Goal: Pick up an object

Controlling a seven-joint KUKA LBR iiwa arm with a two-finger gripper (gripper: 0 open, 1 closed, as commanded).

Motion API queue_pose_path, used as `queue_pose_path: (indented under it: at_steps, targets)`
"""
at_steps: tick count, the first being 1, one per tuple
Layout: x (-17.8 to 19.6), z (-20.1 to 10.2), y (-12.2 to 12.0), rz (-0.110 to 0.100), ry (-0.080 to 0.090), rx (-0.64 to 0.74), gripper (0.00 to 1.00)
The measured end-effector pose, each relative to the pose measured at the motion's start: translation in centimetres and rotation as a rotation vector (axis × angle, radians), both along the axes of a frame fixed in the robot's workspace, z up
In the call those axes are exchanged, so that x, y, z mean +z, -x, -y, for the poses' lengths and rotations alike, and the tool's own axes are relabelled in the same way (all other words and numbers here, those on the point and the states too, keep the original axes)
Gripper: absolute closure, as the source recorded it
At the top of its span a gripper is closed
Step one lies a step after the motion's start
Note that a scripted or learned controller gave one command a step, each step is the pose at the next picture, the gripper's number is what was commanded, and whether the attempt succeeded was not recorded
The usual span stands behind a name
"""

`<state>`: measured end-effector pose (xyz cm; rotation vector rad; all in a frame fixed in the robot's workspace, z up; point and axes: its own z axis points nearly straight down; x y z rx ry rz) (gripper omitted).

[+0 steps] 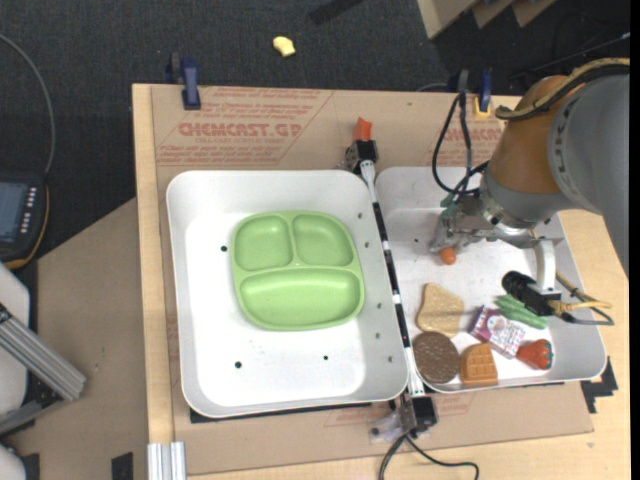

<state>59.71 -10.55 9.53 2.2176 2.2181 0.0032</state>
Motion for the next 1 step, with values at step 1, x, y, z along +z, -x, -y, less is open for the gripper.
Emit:
queue_pose_path:
  at_steps: [1]
  targets:
    - [9.6,-6.27,-0.42,0.006,-0.004,0.007,1.0]
